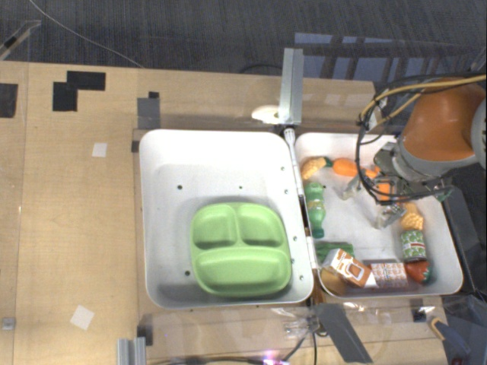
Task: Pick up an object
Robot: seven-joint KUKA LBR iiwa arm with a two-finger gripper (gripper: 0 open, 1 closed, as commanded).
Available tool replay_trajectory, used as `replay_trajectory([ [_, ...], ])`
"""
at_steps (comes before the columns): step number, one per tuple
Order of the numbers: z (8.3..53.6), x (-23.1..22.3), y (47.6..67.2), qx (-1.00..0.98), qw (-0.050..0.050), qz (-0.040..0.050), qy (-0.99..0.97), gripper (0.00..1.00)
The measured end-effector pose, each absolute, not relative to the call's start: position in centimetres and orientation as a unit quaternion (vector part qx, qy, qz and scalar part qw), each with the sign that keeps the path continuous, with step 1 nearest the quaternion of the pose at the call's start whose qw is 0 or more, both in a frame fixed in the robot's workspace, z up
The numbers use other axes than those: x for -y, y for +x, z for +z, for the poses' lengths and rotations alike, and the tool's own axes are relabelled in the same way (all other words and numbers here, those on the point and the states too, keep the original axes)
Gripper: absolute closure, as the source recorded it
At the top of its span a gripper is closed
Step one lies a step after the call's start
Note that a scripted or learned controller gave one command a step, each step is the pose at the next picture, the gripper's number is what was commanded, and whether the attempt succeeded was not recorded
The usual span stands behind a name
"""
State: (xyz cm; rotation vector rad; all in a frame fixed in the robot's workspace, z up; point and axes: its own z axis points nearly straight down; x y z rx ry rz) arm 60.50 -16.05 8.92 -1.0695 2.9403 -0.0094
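No label reads clearly — the tool [384,204] hangs over the right bin [454,280], its grip state unclear.

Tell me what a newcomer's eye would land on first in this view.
First, the bright green divided tray, lying alone in the front half of the left bin. Next, the arm's orange band, looming over the far right of the right bin. Then the clutter of small toy food items in that bin: an orange piece near the back and a red-and-white carton along the front wall.
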Motion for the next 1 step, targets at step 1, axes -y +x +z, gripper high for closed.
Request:
replay_trajectory([
  [1,8.91,15.03,61.28,-0.943,0.007,-0.0025,-0.332,0.00],
])
